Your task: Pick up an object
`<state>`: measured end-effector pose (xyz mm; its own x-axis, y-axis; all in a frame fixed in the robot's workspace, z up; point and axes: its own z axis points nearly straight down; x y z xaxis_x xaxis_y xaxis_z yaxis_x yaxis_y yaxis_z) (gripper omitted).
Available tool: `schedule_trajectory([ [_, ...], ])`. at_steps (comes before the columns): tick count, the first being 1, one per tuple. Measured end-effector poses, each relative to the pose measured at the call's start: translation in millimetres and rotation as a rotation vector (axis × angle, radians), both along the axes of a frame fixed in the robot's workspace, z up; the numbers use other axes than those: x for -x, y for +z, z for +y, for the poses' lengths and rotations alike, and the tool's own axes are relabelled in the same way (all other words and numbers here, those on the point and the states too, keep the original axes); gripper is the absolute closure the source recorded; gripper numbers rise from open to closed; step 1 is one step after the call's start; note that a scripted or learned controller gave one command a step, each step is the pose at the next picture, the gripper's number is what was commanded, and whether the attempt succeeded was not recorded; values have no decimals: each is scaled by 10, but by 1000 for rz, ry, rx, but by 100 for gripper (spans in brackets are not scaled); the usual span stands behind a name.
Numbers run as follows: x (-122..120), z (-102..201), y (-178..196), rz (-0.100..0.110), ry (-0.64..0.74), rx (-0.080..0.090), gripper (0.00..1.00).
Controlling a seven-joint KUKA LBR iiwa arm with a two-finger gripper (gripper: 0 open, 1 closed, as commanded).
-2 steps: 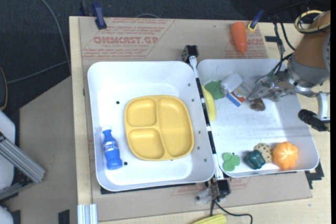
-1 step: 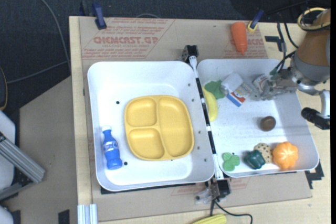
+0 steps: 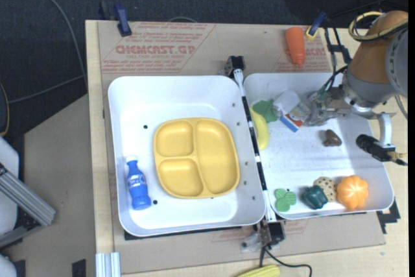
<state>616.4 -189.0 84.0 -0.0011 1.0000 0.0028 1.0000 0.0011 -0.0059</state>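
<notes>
My gripper [image 3: 312,111] is low over the back left part of the right bin [image 3: 369,159], beside a white packet [image 3: 286,102] with a red and blue edge. Left of the packet lie a green leafy piece [image 3: 264,108] and a yellow banana [image 3: 260,131]. A small brown lump [image 3: 332,137] rests just right of the gripper. Along the bin's front sit an orange pumpkin [image 3: 353,192], a speckled cookie [image 3: 326,185], a teal object [image 3: 314,198] and a green piece [image 3: 283,199].
The left bin [image 3: 123,100] holds a yellow divided plate [image 3: 194,157] and a blue bottle [image 3: 136,184]. An orange carrot [image 3: 295,45] lies on the bench behind the right bin. A black clip [image 3: 235,65] stands between the bins at the back.
</notes>
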Motion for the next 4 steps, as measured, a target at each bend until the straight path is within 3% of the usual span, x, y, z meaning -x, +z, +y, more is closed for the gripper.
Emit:
schedule_trajectory([
  [1,11,-312,996,-9,-1,5,100],
  [2,15,-307,987,-7,-1,5,0],
  [3,-524,-260,29,-2,3,-13,0],
  [4,-523,-304,125,-9,4,3,100],
])
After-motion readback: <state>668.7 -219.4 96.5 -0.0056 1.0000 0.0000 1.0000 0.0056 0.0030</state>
